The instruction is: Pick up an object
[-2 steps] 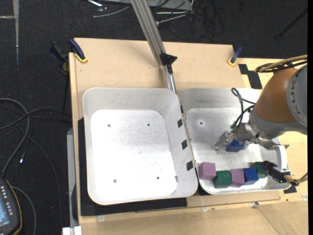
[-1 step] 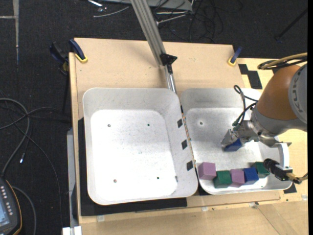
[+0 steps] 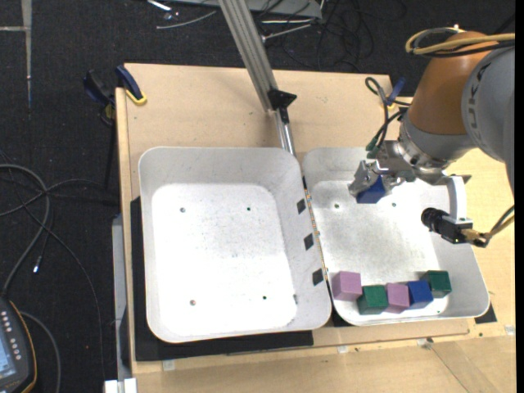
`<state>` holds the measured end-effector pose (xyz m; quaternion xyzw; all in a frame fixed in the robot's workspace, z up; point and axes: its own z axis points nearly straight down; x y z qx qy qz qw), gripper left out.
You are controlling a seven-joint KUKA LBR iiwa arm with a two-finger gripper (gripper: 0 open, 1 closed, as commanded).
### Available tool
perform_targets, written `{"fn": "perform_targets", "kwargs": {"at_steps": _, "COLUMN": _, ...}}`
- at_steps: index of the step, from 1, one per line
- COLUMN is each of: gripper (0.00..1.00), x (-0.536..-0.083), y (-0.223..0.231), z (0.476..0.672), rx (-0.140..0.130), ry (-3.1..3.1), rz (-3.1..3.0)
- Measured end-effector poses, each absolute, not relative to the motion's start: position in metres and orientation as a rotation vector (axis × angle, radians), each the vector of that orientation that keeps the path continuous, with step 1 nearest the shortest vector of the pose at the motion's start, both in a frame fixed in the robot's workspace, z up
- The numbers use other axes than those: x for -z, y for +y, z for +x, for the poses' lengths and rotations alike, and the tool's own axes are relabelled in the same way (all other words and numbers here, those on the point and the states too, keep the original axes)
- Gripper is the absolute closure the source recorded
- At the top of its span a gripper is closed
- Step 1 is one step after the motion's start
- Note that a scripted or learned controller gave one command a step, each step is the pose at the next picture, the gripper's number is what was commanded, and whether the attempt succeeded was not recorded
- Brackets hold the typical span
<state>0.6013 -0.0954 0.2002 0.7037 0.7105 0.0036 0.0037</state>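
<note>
Blue shows between the fingers of my gripper [image 3: 370, 182], so I read the jaws as closed on a small blue block [image 3: 372, 191], held over the far end of the right bin [image 3: 360, 219]. Whether the block is clear of the bin floor or just touching it I cannot tell from this slant. The arm [image 3: 458, 88] comes in from the right, its orange band above the wrist. Along the near wall of that bin sit the other pieces in a tight row: a pink block [image 3: 348, 284], a green block [image 3: 373, 298], a second pink block [image 3: 398, 295], a second blue block [image 3: 420, 291] and a dark green block [image 3: 440, 282], all well apart from the gripper. The left bin [image 3: 217, 236] lies beside it. To do this step well, I judge I should lift straight up and slowly, keep the wrist level so the block cannot pivot between the pads, and not swing sideways until it is above the bin rim. The hold looks slight, low on the fingertips, so a jerk could shake it loose.
</note>
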Motion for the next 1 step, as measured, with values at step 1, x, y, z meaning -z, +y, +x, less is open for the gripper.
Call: {"fn": "perform_targets", "kwargs": {"at_steps": 1, "gripper": 1.00, "x": -0.1947, "y": -0.0535, "z": 0.5919, "rx": 0.001, "ry": 2.231, "rz": 2.216}}
